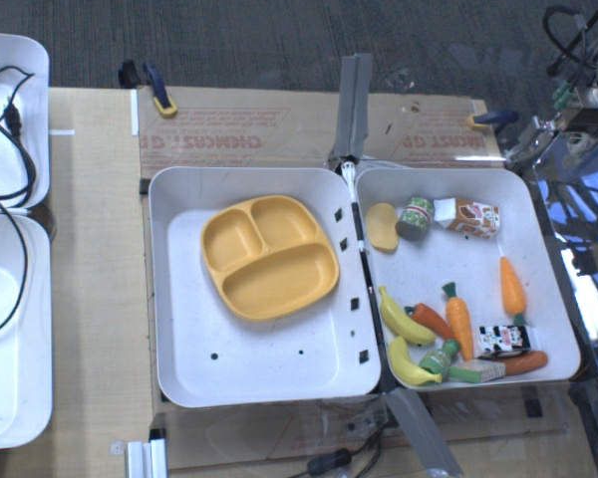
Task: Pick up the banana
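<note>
Now, pre-reach: curved yellow plastic banana point(396, 314) waits just right of the yellow divided plate point(269, 256); gripper state can't tell.

So the yellow three-section plastic plate point(269, 257) sits in the left shallow white bin point(179, 307). In the right shallow white bin point(543, 237), a yellow toy banana point(411, 364) lies in the near-left corner, with a second yellow banana point(397, 314) just behind it.

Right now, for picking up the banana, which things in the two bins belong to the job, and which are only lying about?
For the job:
- banana
- second banana

Lying about:
- yellow divided plate, left bin
- carrots
- small can
- brown carton
- small black-and-white carton
</note>
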